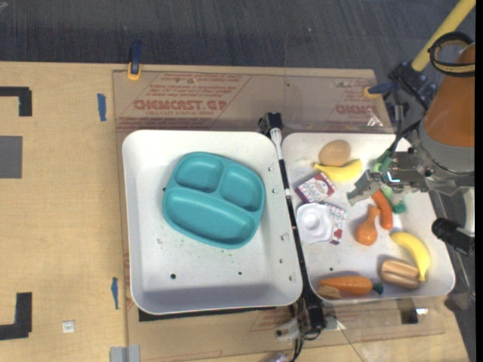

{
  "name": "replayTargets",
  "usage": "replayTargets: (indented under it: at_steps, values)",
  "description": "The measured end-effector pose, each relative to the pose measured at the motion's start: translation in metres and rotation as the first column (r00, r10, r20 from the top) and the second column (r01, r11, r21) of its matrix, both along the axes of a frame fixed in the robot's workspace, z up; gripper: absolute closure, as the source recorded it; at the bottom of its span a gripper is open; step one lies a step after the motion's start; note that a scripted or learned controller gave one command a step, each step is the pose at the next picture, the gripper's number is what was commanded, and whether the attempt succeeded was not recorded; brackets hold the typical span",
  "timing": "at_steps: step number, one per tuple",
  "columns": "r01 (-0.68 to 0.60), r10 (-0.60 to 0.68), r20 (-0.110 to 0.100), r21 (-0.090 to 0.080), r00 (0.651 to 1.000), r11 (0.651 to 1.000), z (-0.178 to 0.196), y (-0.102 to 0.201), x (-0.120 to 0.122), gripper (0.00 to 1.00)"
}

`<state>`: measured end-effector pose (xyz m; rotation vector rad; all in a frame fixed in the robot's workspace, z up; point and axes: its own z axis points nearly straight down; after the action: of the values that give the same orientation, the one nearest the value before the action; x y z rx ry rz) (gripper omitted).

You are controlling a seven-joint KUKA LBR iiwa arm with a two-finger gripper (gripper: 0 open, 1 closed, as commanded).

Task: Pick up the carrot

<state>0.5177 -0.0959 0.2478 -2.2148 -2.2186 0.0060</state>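
My claw [375, 185] hovers spread, holding nothing, above a small carrot [383, 209]; a bigger carrot [347, 284] lies at the right bin's [445, 281] front. Risk: snagging the drumstick [367, 227] alongside.

Two white bins seen from above, robot arm at right.
A teal divided plate [214, 198] is held in the left bin [143, 225]; toy food, including a carrot [347, 285], is scattered beneath the gripper [375, 185] in the right bin [445, 277].
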Motion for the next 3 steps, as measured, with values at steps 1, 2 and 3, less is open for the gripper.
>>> replayTargets:
  at_steps: [1,2,3]
  values:
    - [-0.109,0.109,-0.004,0.000,0.994,0.994,-0.105,-0.060,-0.037,0.00]
    - [0.012,-0.012,0.014,-0.004,1.000,1.000,-0.157,-0.051,0.013,0.00]
    - [-0.120,0.120,0.010,-0.006,0.993,0.993,-0.159,-0.089,0.011,0.00]
